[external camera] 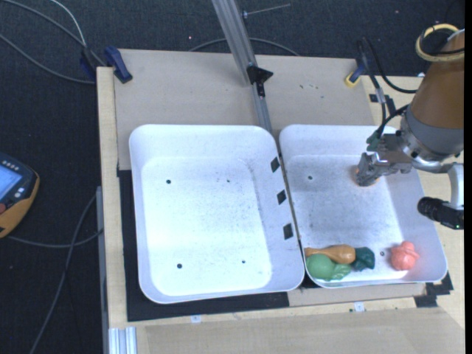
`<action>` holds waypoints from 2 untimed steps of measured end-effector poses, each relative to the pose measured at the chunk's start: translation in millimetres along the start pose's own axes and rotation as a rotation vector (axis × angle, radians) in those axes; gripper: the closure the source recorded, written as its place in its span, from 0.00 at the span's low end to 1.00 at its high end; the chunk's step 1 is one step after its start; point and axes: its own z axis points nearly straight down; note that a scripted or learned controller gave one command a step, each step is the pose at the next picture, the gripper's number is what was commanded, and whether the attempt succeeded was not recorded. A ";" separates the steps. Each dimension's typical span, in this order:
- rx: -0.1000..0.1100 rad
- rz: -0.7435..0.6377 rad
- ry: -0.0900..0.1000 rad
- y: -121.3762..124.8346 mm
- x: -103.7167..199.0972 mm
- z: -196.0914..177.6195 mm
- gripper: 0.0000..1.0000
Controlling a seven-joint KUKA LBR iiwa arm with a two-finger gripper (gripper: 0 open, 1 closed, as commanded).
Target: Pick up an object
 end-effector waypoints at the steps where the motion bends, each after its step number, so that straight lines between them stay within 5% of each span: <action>1: 0.002 0.001 0.000 1.0 0.0 -40.8 1.00; 2: 0.007 -0.003 0.002 23.1 47.3 -23.8 1.00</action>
